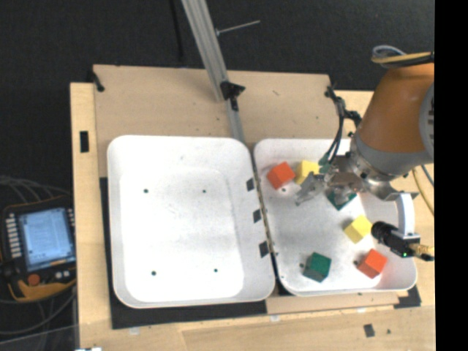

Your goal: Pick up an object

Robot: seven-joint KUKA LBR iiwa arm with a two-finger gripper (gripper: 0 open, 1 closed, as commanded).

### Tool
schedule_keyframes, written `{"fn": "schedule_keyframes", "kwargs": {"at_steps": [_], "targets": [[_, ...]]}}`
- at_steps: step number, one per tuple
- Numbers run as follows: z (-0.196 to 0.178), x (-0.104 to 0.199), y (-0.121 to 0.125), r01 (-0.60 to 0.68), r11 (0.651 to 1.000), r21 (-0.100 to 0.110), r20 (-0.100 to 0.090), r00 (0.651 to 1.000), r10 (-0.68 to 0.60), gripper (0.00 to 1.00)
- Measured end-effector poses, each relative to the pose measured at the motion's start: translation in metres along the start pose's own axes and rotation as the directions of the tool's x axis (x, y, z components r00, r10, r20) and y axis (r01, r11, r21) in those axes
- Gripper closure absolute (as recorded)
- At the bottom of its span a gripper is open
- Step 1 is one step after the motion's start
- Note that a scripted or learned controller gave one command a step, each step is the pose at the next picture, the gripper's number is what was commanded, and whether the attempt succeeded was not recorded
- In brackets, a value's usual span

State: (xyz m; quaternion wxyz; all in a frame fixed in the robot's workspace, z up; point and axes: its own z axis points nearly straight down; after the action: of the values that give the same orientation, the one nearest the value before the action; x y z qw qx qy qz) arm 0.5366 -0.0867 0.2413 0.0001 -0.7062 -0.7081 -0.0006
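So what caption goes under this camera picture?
Robot arm reaches over the right bin, above orange, yellow and green blocks.

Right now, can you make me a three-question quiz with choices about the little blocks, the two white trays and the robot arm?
1. Which shallow white bin holds the small coloured blocks?
A. the left one
B. the right one
C. both

2. How many yellow blocks are there?
A. none
B. two
C. five

3. Where is the grey and orange robot arm?
A. over the right bin
B. over the left bin
C. away from the bench

Answers:
1 B: every block, such as the orange block and the green block, lies in the right bin; the left bin holds none.
2 B: one yellow block sits near the gripper, another yellow block lies lower down.
3 A: the arm hangs above the right bin.
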Motion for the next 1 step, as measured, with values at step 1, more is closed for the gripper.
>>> {"fn": "schedule_keyframes", "kwargs": {"at_steps": [1], "targets": [[0.0,-0.0003,0.0001,-0.004,1.0,-0.001,0.0,1.0,0.004,0.0]]}}
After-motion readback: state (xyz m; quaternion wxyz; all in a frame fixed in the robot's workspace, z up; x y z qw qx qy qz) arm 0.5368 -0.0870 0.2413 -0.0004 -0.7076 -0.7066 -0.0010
